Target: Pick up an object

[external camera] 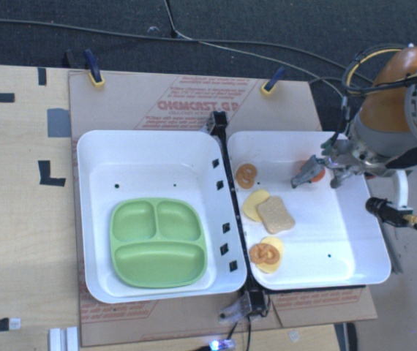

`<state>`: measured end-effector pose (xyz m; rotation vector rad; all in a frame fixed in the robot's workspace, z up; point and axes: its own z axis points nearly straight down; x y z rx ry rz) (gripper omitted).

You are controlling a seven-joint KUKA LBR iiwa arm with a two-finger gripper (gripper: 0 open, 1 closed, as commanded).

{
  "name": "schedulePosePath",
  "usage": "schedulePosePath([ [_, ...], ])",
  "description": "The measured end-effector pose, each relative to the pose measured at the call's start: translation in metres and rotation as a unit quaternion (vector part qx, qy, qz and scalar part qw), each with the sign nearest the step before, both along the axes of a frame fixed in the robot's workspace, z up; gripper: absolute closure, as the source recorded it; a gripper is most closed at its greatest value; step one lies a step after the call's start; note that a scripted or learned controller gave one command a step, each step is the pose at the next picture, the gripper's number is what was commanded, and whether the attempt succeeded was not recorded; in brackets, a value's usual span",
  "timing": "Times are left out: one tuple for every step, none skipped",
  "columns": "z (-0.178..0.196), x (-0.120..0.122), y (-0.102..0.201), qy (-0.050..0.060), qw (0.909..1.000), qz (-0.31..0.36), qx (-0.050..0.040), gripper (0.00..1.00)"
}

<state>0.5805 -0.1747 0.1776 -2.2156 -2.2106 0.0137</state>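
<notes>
A pale wooden bench (18,218) with black tape marks carries a brown cardboard sheet (194,101) held by two blue-and-yellow clamps (94,70) at its far edge, and dark carpet with a thin black cable (172,20) lies beyond it. Two shallow white bins sit side by side on the cardboard. The left white bin (99,159) holds a light green plastic plate with three compartments (157,241), lying flat towards the near side.

The right white bin (362,262) holds the food pieces. A small round brown pretzel-like piece (246,174) lies close to the dividing wall. Just nearer, a pale yellow round slice (253,205) is partly overlapped by a tan bread-like slab (276,215). Nearer still, a second brown twisted piece (264,254) rests on another pale yellow disc (274,258).

The grey arm with its orange band (395,79) reaches in from the right, and its two-finger gripper (308,174) hangs low over the far part of the right bin, well apart from the food pieces. A small orange object (317,175) shows right at the dark fingertips; whether the tips are closed on it, or merely beside it, cannot be told from this angle.
</notes>
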Motion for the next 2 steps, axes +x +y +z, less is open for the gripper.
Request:
schedulePosePath([
  [0.008,0.003,0.0,-0.006,1.0,0.002,-0.0012,0.0],
  [-0.045,0.002,0.011,-0.005,1.0,0.002,-0.0009,0.0],
])
